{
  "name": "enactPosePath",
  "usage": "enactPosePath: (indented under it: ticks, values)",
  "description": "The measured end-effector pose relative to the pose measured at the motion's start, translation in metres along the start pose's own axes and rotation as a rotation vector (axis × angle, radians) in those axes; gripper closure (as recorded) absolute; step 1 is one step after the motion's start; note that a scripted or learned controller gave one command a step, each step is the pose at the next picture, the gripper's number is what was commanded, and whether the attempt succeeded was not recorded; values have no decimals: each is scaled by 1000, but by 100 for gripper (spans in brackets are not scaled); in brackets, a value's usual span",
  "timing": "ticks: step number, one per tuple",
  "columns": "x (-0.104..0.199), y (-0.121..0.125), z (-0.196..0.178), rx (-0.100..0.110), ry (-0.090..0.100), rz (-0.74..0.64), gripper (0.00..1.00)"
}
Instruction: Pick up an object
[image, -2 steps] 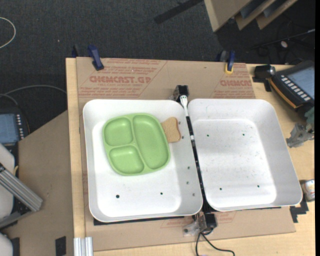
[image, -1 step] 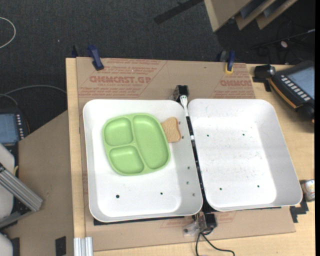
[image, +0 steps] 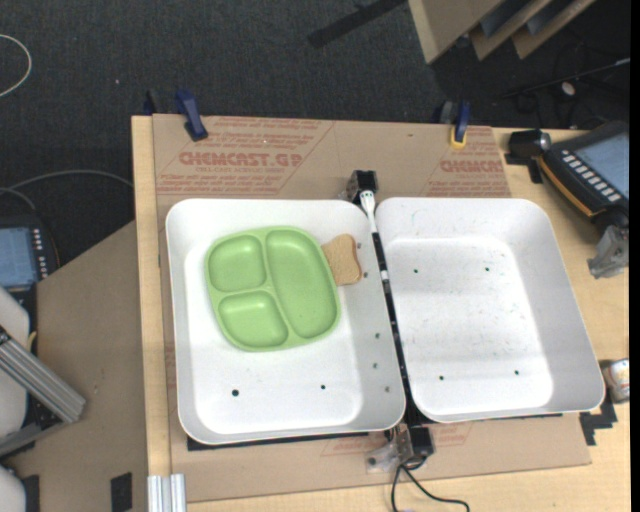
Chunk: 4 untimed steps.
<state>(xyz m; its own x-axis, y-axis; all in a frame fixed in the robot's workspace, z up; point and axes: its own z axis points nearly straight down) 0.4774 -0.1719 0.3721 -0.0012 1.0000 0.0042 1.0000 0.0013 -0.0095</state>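
1. Bench (image: 150, 300) carries two white bins side by side: left bin (image: 275, 410) and right bin (image: 480, 385).
2. Left bin holds a green divided plate (image: 272, 288), three compartments, lying flat in the upper half.
3. Tan flat piece (image: 343, 259), perhaps a cracker or a sponge, lies touching the plate's right rim, near the wall between the bins.
4. State of my end effector: cannot tell from this frame, so I record nothing for it.
5. Judgement: the tan piece is the easier pick. It is small with free edges.
6. Advice: I come straight down, centred on it, clear of the plate rim and the bin wall.
7. Risk: pinching the plate's edge instead tilts or drags it.
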Motion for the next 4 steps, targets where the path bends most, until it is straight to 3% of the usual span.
enactPosePath:
  ticks: [1, 2, 3, 4]
  values:
    - [-8, 31, -79, -21, -9, 0, 100]
    - [14, 0, 10, 0, -1, 2, 100]
    - [-54, 25, -92, -23, -13, 6, 100]
    - [-21, 0, -6, -1, 0, 1, 100]
